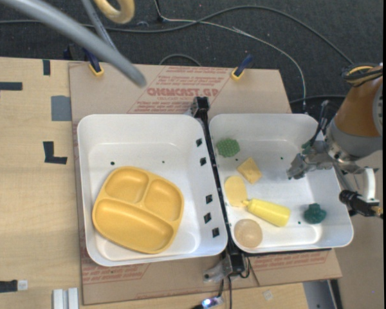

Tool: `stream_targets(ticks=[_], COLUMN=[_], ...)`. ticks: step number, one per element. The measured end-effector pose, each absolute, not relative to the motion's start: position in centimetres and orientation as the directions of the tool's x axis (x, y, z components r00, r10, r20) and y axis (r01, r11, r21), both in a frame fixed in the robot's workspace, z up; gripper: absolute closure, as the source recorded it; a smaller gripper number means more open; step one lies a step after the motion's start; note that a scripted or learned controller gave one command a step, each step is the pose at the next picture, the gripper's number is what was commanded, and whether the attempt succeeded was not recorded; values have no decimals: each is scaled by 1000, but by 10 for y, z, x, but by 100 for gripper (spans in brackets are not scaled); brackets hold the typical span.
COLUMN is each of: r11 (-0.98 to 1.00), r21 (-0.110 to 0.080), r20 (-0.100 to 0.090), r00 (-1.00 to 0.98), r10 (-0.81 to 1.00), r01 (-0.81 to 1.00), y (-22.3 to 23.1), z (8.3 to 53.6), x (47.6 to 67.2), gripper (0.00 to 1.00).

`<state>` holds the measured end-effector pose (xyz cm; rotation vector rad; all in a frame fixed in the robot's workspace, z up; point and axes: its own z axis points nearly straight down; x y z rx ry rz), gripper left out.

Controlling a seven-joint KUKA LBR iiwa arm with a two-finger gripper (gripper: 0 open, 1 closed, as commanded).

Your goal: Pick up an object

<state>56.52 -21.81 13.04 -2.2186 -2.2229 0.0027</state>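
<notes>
Nearest the lens, a round tan disc point(249, 232) lies left of and below the grey two-finger gripper point(298, 171) — whose fingertips hang low in the right white bin point(270, 123), gripping nothing — no object lifted yet.

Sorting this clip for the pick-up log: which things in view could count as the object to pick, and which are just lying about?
Belonging to the job:
green ball
yellow block
yellow disc
yellow bottle
tan disc
dark green piece
pincer

Just lying about:
yellow divided plate
overhead cables
</notes>
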Motion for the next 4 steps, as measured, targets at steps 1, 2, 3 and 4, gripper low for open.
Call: stream_targets(ticks=[1,2,3,4], r11=[2,2,2,6], r21=[5,4,2,-2], r20=[-2,-2,-1,1], r00=[-2,-2,-2,-6], r10=[1000,1000,1000,1000], r01=[1000,1000,1000,1000], y=[-215,-211,-211,-147], z=[193,237,257,250], x=[570,568,569,568], gripper=[100,100,100,100])
